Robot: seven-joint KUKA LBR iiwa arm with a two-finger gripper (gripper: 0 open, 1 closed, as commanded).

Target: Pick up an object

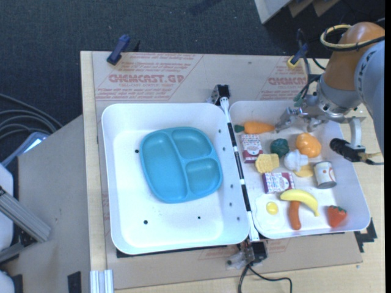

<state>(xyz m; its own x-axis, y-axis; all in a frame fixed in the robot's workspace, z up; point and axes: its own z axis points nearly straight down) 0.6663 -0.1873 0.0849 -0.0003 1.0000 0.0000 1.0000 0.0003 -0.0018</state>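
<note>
My gripper (301,119) hangs over the back of the right bin (360,194), fingers spread open with nothing between them. Just below it lie an orange fruit (308,144) and a dark green piece (280,146). An orange carrot (256,127) lies to its left. Nearer the front are a white piece (294,160), a small can (324,174), a yellow cracker (267,162), a red-and-white packet (250,147), a pink box (278,181), a banana (300,198), a sausage (295,215), a strawberry (335,215) and a fried egg (271,208).
The left bin (122,212) holds a blue divided plate (181,163). A black clip (222,93) sits at the back where the two bins meet. The grey arm with its orange band (351,41) comes in from the upper right.
</note>
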